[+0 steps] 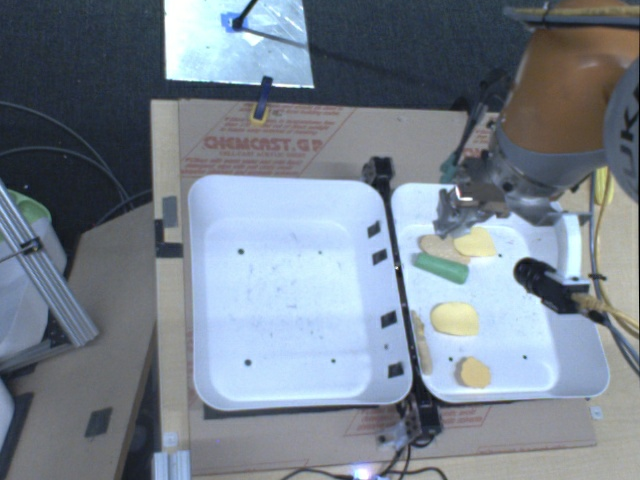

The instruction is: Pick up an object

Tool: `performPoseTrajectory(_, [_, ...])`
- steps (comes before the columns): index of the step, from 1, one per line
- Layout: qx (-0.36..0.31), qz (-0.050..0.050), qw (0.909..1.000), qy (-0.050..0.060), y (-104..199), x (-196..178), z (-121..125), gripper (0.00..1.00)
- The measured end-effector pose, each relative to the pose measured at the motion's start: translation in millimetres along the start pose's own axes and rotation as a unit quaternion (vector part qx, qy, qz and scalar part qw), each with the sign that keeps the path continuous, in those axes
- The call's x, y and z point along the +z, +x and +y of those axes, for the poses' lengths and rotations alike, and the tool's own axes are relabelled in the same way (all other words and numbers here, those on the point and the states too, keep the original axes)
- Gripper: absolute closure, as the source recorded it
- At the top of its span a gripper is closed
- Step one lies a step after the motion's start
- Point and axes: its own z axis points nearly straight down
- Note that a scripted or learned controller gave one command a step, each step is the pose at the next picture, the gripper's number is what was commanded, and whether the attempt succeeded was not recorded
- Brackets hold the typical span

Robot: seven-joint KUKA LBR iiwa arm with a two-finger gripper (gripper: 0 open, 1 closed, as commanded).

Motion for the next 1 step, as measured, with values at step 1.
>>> performPoseTrajectory(1, [0.002,0.0,1.0,0.002,-62.9,59.6,-14.4,1.0])
